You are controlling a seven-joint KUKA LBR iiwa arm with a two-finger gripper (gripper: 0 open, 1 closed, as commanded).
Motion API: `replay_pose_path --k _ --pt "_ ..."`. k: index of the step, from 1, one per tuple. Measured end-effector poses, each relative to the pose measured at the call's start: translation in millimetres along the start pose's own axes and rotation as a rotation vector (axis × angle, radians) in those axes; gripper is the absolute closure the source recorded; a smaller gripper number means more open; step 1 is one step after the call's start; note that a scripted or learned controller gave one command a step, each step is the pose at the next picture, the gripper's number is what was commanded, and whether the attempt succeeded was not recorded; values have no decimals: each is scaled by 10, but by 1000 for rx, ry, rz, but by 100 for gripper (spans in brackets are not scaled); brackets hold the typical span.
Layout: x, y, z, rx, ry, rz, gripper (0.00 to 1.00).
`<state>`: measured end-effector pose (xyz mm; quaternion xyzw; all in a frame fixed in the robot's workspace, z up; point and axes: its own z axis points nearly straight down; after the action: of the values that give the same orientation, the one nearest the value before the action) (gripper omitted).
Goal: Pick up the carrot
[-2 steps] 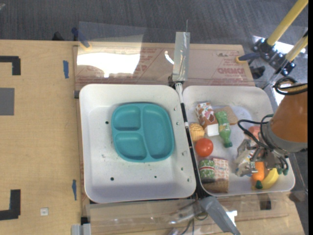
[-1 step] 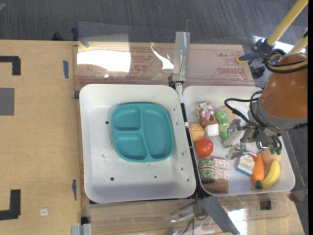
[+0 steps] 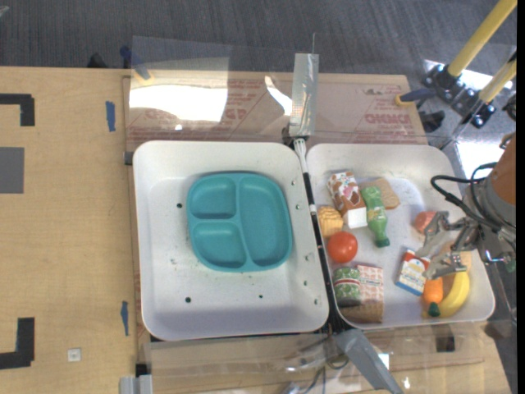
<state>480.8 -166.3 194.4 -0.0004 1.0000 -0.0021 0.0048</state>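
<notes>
We see the carrot [image 3: 432, 291] near the right bin's [image 3: 410, 156] front right corner, touching the banana [image 3: 455, 293] and just beside a small carton [image 3: 413, 272]. Our tool [image 3: 444, 240] hangs over that bin's right side, just behind the carrot; its metal parts blur into cables, so we cannot tell its state. The arm is cut off at the right.

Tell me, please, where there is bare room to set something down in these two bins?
Bare floor rings the teal plate in the left bin, widest along its front wall. The right bin is crowded; its freest patch lies between the green bottle and gripper.
</notes>
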Motion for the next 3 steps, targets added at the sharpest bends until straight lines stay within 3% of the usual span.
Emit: replay_pose_path --k 1,2,3 --pt "-108 -551 -1366 3 -5 -131 100" --pt "-166 -542 399 -14 14 -429 100" --pt "-129 -69 79 -5 5 -155 100"
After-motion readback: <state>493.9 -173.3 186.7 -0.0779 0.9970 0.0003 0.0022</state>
